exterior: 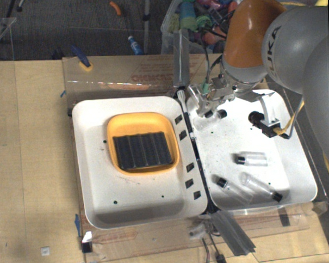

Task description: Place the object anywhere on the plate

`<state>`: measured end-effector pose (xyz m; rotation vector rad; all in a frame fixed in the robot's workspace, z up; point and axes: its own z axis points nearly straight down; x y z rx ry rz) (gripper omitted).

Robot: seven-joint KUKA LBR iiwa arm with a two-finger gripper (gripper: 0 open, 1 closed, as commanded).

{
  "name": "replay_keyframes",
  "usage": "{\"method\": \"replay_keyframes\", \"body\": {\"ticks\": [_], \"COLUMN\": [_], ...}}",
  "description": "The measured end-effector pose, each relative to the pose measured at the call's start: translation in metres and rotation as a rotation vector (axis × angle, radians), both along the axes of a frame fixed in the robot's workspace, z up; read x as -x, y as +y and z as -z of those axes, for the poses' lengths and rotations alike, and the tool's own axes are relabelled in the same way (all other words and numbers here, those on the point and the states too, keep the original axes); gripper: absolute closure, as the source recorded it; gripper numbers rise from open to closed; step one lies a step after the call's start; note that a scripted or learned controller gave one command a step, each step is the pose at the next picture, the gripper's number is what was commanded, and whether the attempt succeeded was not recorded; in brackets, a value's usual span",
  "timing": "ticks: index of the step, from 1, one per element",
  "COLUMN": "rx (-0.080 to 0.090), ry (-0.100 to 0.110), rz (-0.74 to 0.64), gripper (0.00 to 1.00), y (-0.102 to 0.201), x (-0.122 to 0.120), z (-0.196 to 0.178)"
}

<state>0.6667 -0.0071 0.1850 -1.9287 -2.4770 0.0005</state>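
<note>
Starting at the gripper (208, 105): down low over the far left corner of the right bin (296, 166), hard by the divider between the bins. Cannot tell whether clenched or released, and cannot make out anything carried there. Judged to be short of any pick, with the loose pieces all nearer the front.

Next outward, near the middle of that bin: a short clear tube (254, 159), taken here as the task's thing (a guess, with a second candidate close by). Lying flat, long axis across the bin, black cap pointing left toward the plate's side. Just in front, a longer clear tube (248, 183), lying slantwise from far left to near right, dark at both ends so far as can be told. Both flat because round and unsupported, so likely to roll if nudged.

Farthest out, in the left bin (90, 175): the orange plate (114, 125), well apart from both tubes, with a black ridged slab (142, 150) covering most of its floor.
</note>
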Motion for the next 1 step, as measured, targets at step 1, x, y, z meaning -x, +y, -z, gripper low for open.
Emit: {"method": "replay_keyframes", "body": {"ticks": [1], "rx": [0.0], "ry": [0.0], "rz": [0.0], "gripper": [0.0], "y": [-0.0002], "x": [0.0], "z": [-0.0001]}}
